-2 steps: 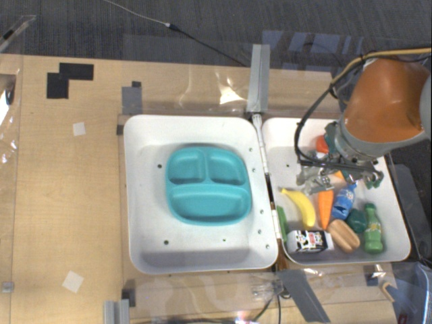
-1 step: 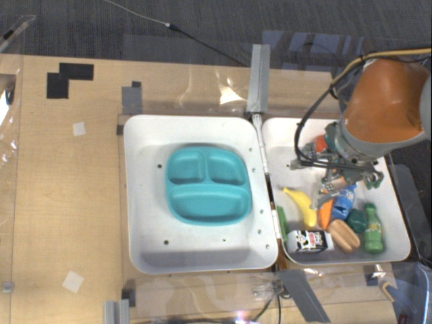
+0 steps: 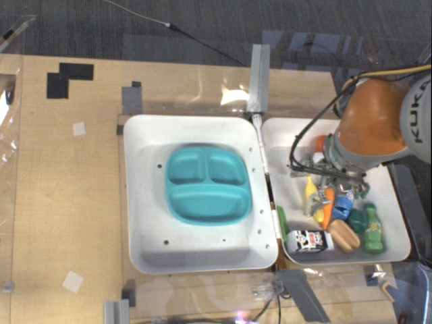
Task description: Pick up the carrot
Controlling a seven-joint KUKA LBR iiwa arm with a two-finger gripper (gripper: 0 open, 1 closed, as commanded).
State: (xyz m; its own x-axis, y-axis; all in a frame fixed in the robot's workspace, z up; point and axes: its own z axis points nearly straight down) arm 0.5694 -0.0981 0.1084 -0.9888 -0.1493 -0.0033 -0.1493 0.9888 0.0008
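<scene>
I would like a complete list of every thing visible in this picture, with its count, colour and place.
Bins: two, white, side by side on the bench.
Divided plate: one, teal, centre of the left bin.
Carrot: one, orange, right bin, just below the gripper.
Yellow item: one, left of the carrot; kind unclear.
Blue item: one, right of the carrot.
Green bottle: one, right bin, lower right.
Bread roll: one, tan, lower edge.
Black-and-white carton: one, lower left corner.
Green stick: one, left wall.
Arm: one, grey and orange, over the right bin.
Gripper: one, above the carrot.

Bench (image 3: pixel 67 201) with two bins (image 3: pixel 145 248)
</scene>
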